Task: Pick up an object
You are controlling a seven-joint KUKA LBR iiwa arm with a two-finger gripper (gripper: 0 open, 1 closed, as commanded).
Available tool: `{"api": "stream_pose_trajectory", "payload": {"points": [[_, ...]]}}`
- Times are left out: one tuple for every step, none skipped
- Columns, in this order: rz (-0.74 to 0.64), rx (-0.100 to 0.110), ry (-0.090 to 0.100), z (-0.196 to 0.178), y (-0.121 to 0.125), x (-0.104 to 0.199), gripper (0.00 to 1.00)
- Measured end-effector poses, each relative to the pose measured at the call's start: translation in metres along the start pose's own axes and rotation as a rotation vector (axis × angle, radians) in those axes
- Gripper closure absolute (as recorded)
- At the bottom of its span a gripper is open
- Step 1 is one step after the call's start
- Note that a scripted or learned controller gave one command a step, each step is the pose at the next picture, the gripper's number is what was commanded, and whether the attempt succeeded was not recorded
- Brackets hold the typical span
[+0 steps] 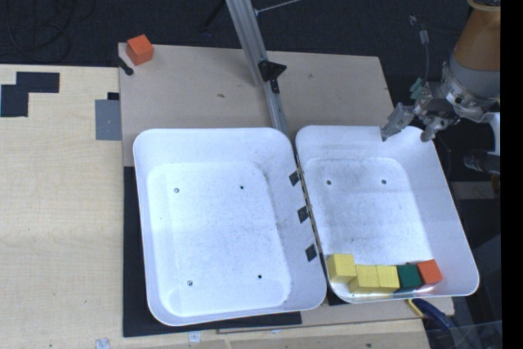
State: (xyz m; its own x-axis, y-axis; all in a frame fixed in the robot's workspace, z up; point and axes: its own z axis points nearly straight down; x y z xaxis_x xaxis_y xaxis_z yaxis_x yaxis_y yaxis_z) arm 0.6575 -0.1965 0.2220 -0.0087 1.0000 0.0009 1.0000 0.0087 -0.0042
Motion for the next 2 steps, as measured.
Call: {"api": "stream_pose_trajectory", "payload": {"points": [[0.006,-0.007,-0.001,-0.036,0.003,0.014,0.0],[0.004,-0.001,0.002,-0.041,-0.035,0.078,0.0]]}}
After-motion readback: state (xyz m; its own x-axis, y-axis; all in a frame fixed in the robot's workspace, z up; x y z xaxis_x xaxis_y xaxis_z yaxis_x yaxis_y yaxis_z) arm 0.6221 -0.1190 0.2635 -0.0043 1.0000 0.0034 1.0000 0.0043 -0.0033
